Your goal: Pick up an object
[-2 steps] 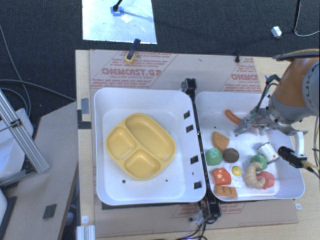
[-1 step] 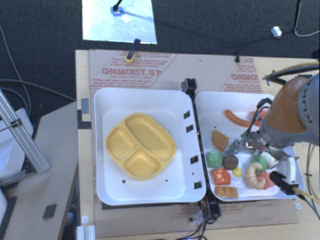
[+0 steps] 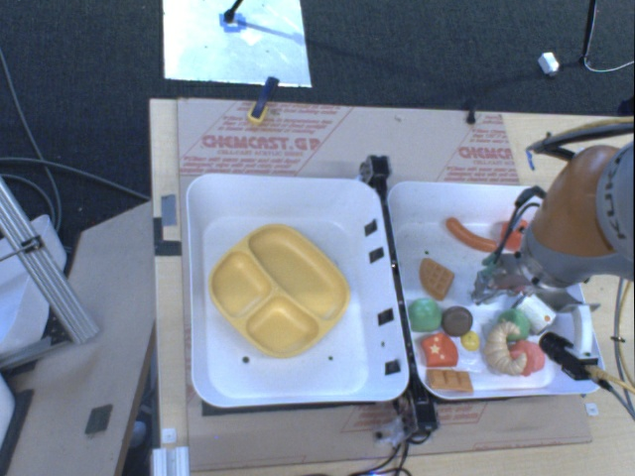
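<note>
**Claw low over the crowded right bin**

While the arm [image 3: 585, 216] leans in from three o'clock, the claw [image 3: 493, 286] sits low among toys in the right bin [image 3: 417, 201]; I cannot tell its state. Nearest candidates: brown disc [image 3: 457, 319] at seven o'clock of it, waffle piece [image 3: 436, 277] at nine, sausage [image 3: 466, 234] at eleven. Yellow tray [image 3: 279, 288] lies alone in the left bin [image 3: 288, 191], likely a drop spot.

Dark carpet floor [image 3: 79, 58] surrounds the wooden bench [image 3: 417, 132], with a pale sheet [image 3: 235, 28] lying beyond it.
</note>
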`<state>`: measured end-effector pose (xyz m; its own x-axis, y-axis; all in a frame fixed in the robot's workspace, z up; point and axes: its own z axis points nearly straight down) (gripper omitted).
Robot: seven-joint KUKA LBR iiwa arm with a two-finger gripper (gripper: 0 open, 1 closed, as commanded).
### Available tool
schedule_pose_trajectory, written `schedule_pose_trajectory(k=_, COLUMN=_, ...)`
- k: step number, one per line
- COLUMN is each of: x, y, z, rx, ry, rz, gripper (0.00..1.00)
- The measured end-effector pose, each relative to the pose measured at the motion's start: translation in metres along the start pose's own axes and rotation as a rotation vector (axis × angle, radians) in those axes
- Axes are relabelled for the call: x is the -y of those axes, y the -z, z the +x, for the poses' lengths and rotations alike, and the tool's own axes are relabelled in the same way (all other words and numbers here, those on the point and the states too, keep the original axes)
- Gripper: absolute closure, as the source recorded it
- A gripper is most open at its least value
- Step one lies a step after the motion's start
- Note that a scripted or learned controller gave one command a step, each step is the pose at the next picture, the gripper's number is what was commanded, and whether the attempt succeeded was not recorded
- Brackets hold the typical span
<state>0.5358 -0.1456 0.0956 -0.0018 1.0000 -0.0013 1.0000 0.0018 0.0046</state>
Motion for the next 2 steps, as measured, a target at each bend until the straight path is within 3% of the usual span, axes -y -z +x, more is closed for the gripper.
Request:
schedule_pose_trajectory(k=1, x=-0.041, y=-0.011, z=0.007, rx=-0.001, ry=0.005, rz=0.0, gripper=1.0)
schedule_pose_trajectory(k=2, x=-0.089, y=-0.01, z=0.039, rx=-0.001, ry=0.007, rz=-0.002, gripper=1.0)
